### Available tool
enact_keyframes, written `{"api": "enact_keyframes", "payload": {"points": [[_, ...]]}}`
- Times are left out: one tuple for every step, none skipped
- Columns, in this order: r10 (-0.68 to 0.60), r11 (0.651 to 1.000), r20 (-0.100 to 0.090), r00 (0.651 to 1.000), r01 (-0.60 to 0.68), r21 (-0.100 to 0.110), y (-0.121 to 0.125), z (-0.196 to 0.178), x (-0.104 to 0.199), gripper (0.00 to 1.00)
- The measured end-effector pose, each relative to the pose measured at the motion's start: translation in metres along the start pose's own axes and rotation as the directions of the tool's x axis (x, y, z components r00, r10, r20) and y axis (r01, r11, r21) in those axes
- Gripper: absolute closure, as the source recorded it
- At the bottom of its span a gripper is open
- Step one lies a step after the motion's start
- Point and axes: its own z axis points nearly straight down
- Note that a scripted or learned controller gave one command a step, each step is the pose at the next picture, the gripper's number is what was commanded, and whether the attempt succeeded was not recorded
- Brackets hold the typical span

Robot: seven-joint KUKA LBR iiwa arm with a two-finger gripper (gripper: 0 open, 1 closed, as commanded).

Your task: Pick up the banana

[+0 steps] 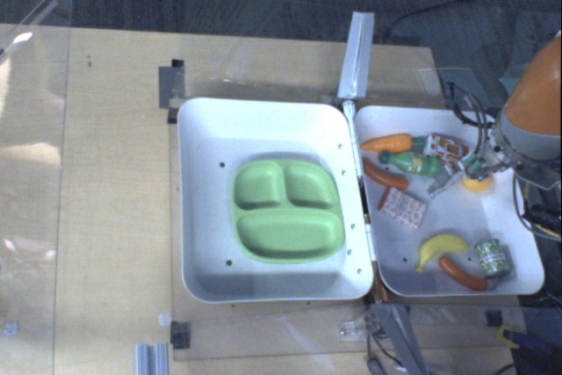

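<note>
The yellow banana (439, 248) lies curved in the front part of the right bin (527, 228), with a red sausage (461, 272) just in front of it. My gripper (460, 175) reaches in from the right and sits low over the bin's back half, beside a green bottle (413, 162) and a small yellow object (477, 183). It is well behind the banana and apart from it. The grey wrist and the orange band (540, 97) cover the bin's back right corner.
The right bin also holds a carrot (387, 143), a second red sausage (385, 176), a pink checked packet (403, 208), a printed snack packet (443, 147) and a small can (492, 257). The left bin (202, 189) bears a green divided plate (287, 208).
</note>
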Motion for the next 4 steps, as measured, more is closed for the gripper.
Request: {"api": "enact_keyframes", "payload": {"points": [[-0.103, 0.995, 0.003, 0.995, 0.103, -0.007, -0.049, 0.054, 0.044, 0.00], [-0.104, 0.994, 0.014, 0.994, 0.104, -0.017, -0.045, 0.041, 0.042, 1.00], [-0.104, 0.994, 0.014, 0.995, 0.104, -0.017, -0.045, 0.041, 0.042, 0.00], [-0.220, 0.975, 0.009, 0.975, 0.220, -0.008, -0.046, 0.053, 0.092, 0.00]]}}
